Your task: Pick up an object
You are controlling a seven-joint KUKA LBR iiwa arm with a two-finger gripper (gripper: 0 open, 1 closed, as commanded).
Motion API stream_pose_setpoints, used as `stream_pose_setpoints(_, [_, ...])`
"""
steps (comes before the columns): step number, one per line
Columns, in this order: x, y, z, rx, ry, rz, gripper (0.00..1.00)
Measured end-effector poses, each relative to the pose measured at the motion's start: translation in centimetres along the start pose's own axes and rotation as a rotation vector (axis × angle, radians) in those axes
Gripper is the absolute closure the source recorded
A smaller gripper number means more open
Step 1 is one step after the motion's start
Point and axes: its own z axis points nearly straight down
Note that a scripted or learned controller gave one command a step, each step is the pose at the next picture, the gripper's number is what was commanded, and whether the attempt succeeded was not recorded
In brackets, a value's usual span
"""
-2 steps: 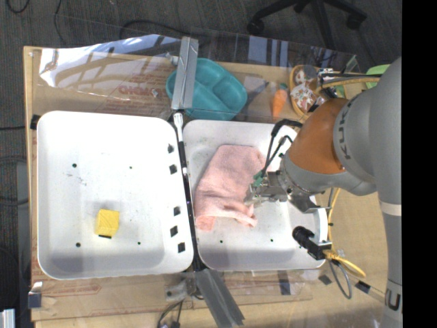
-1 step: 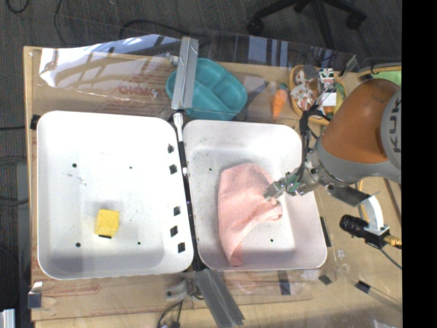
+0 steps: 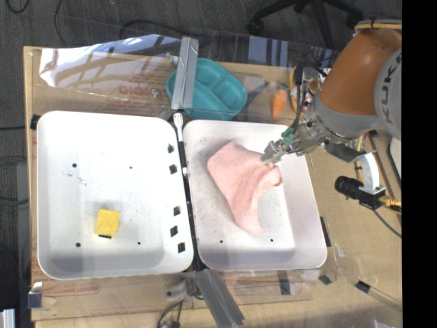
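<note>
The pink cloth (image 3: 240,183) lies crumpled in the right bin (image 3: 304,251), spread from the bin's upper middle down toward its lower middle, with 1 corner pulled up and to the right. At that raised corner sits the hand (image 3: 273,153), reaching in from the right on the grey arm (image 3: 355,80) with its orange band. The fingertips meet the cloth's edge and look pressed close together on the fabric, so the corner seems pinched between them, though the fingers are small and dark here and the grip is hard to read with certainty. The rest of the cloth rests on the bin floor.

The left bin (image 3: 54,183) holds 1 small yellow block (image 3: 107,223), low and left of centre, well apart from the cloth. The 2 bins sit side by side on the counter (image 3: 355,265), touching along a middle divider.

Behind the bins, a teal tray (image 3: 212,91) lies on the counter near the top of the right bin, and a small orange object (image 3: 279,102) stands just to its right, close to the arm.
</note>
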Motion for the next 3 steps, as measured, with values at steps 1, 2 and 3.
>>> stream_pose_setpoints(1, [-2.3, 9.1, -6.2, -0.001, 0.000, -0.061, 1.00])
stream_pose_setpoints(2, [-4.2, 6.9, 3.2, 0.002, 0.001, 0.014, 1.00])
stream_pose_setpoints(3, [-4.6, 10.9, 1.4, -0.002, 0.000, -0.009, 1.00])
